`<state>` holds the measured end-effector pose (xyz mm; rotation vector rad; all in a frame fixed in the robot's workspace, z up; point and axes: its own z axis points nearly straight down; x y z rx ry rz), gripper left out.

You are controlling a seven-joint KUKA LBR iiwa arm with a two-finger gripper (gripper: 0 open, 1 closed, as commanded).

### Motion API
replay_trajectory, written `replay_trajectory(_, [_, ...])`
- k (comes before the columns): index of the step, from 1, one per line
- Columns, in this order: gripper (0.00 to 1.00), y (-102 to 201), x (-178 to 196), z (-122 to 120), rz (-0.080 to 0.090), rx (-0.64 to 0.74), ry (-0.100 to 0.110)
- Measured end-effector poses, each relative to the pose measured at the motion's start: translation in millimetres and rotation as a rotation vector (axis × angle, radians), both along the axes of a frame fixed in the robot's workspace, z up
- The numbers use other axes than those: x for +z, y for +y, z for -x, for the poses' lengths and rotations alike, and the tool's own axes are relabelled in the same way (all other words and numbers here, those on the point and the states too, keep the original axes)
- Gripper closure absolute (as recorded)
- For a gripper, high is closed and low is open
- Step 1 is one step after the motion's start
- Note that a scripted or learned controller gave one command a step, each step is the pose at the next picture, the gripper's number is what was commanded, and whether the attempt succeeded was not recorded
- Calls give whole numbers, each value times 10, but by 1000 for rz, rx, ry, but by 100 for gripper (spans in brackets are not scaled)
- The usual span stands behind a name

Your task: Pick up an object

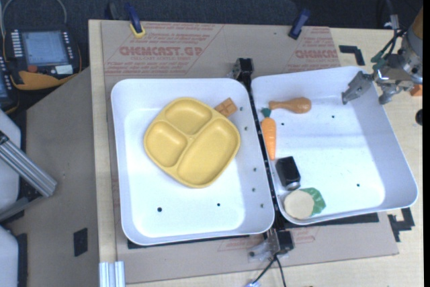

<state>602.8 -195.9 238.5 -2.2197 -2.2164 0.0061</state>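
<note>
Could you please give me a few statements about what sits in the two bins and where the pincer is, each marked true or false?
1. The yellow divided plate lies in the left bin. True.
2. The carrot lies in the left bin. False: it lies in the right bin, near the divider.
3. The pincer holds the carrot. False: it hangs over the right bin's far right corner, nothing between its fingers.
4. A black block lies between the carrot and the round green-edged piece. True.
5. The drumstick rests on the plate. False: it lies in the right bin.
</note>
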Motion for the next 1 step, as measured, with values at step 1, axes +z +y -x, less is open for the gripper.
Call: replay_trajectory(1, [0, 1, 35, -17, 2, 2, -7])
